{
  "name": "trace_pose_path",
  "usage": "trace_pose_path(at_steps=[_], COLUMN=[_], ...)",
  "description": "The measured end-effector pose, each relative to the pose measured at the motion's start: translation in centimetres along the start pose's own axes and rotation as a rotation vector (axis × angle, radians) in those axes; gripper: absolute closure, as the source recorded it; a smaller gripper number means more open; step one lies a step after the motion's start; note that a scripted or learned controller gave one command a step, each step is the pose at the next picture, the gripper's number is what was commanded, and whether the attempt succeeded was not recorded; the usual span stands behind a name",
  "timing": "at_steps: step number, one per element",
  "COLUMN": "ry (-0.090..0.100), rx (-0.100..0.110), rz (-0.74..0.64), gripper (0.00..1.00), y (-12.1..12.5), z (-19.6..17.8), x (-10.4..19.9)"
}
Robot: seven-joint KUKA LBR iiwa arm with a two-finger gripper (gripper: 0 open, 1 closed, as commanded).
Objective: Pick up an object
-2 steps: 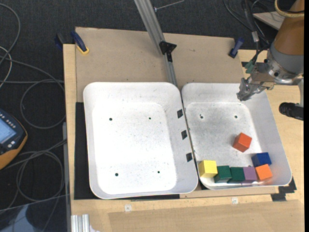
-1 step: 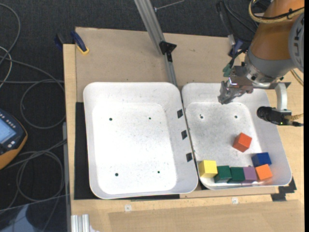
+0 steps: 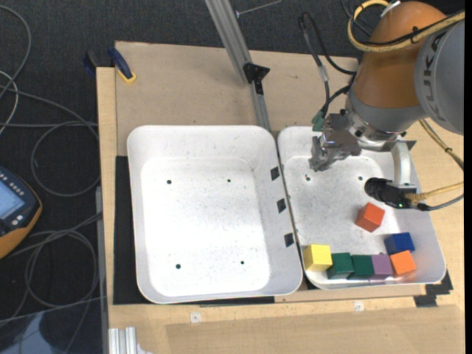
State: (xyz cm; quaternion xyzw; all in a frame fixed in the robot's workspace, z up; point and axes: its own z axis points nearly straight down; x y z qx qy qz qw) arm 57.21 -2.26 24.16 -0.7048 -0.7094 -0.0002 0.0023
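Observation:
My gripper hangs over the back left part of the right bin, fingers pointing down, with nothing visible between them. Several coloured blocks lie in this bin. A red-orange block sits apart toward the right. Along the front wall stand a yellow block, a dark green block, a green block, a purple block, an orange block and a blue block. The gripper is well behind and left of all of them.
The left bin lies beside the right one, sharing a central wall. A slanted metal pole rises behind the bins. Cables hang by the wrist at the right. Bare bench surface lies behind the bins.

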Motion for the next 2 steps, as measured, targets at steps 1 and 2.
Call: trace_pose_path(at_steps=[1, 2], ry=[0.000, 0.000], rx=[0.001, -0.004], rz=[0.000, -0.001], gripper=[1.00, 1.00], y=[-1.7, -2.2], z=[0.9, 0.2], x=[5.7, 10.5])
